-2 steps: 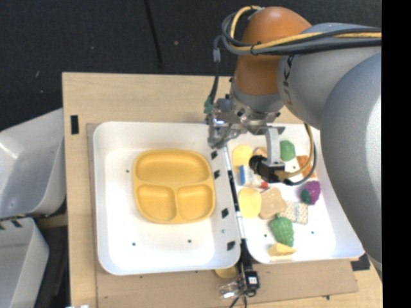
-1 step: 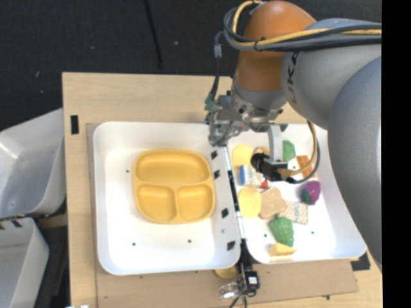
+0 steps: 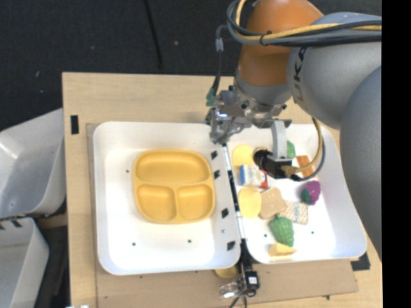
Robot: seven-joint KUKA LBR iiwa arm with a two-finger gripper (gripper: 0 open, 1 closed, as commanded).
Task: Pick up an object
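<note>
Two white bins (image 3: pixel 115 249), one yellow divided tray (image 3: pixel 173 185), one purple grape bunch (image 3: pixel 311 192), one green toy (image 3: pixel 282 230)

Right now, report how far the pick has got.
Done: the arm has reached in; its gripper sits at the back of the bins, near the divider. In hand: nothing visibly held. Left: the whole pick. The toys, such as the purple grapes and green piece, lie in the right bin; the yellow tray lies in the left bin.

arm (image 3: pixel 347 76): grey rounded casing | orange band (image 3: pixel 279 37): glossy dome above wrist | cables: black and yellow loops | wrist: dark metal fittings
</note>
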